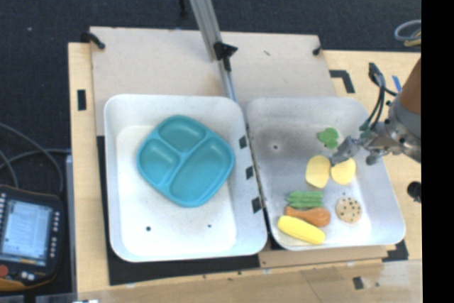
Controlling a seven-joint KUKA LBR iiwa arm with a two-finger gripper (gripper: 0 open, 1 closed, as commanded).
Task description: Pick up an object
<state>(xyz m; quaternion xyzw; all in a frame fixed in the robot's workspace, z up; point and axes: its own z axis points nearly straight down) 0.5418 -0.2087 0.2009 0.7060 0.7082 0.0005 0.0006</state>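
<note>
The gripper [349,150] hangs low in the right bin [284,117], fingers apparently spread with nothing between them, a yellow slice [343,172] just beneath and a green piece [328,137] beside, so it looks mid-approach, needing to drop and close.

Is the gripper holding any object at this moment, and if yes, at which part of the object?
Nothing is seen held. The gripper hovers over the right bin, near the green piece.

The table [84,174] is carrying two white bins side by side, the left bin [120,223] touching the right bin [386,209].
</note>
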